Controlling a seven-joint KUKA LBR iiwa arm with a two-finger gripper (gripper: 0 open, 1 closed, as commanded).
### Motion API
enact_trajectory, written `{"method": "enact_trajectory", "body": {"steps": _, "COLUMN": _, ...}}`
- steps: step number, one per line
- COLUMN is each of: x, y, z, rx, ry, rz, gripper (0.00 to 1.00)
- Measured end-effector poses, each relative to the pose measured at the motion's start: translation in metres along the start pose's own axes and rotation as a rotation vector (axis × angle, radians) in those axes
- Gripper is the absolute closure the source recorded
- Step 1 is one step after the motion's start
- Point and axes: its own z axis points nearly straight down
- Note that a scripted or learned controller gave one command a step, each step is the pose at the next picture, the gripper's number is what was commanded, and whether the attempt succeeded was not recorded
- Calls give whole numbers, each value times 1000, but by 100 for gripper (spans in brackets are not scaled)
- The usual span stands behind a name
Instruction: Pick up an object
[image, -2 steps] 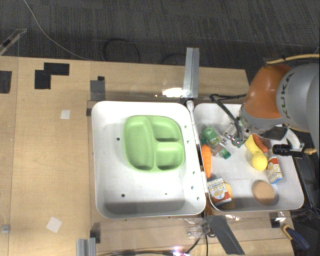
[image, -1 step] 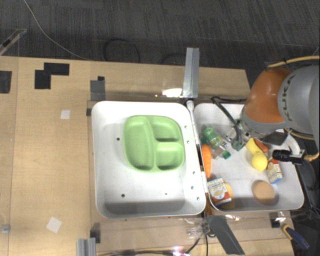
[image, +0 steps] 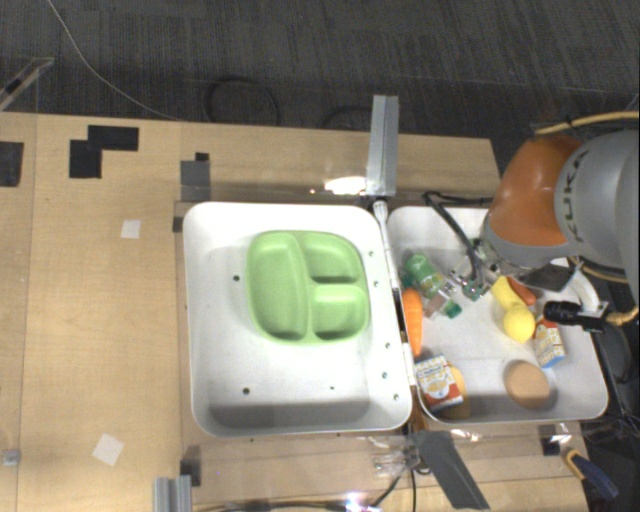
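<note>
The right bin (image: 470, 225) holds several small items. A green bottle (image: 417, 268) lies near its left wall, with an orange carrot (image: 411, 322) just below it. A yellow lemon (image: 518, 322), a yellow-and-red piece (image: 509, 293), a small carton (image: 548, 345), a brown round item (image: 527, 384) and an orange-labelled pack (image: 440, 383) lie further right and nearer the front. My gripper (image: 462, 286) is low in this bin, between the green bottle and the lemon. A small teal-tipped item (image: 447, 303) sits right at its tip. Whether anything is held is unclear.
The left bin (image: 215, 330) carries a green divided plate (image: 305, 285). The arm's orange band (image: 535, 195) and grey body (image: 605, 200) hang over the right bin's far right corner. A metal post (image: 383, 145) stands between the bins at the back.
</note>
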Motion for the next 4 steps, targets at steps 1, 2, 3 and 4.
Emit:
{"method": "enact_trajectory", "body": {"steps": 1, "x": 5, "y": -8, "z": 0, "rx": -4, "ry": -2, "rz": 114, "gripper": 0}}
{"method": "enact_trajectory", "body": {"steps": 2, "x": 10, "y": -12, "z": -1, "rx": -5, "ry": -4, "rz": 166, "gripper": 0}}
{"method": "enact_trajectory", "body": {"steps": 3, "x": -20, "y": -40, "z": 2, "rx": -4, "ry": 9, "rz": 238, "gripper": 0}}
{"method": "enact_trajectory", "body": {"steps": 4, "x": -26, "y": -102, "z": 1, "rx": -3, "ry": 12, "rz": 419, "gripper": 0}}
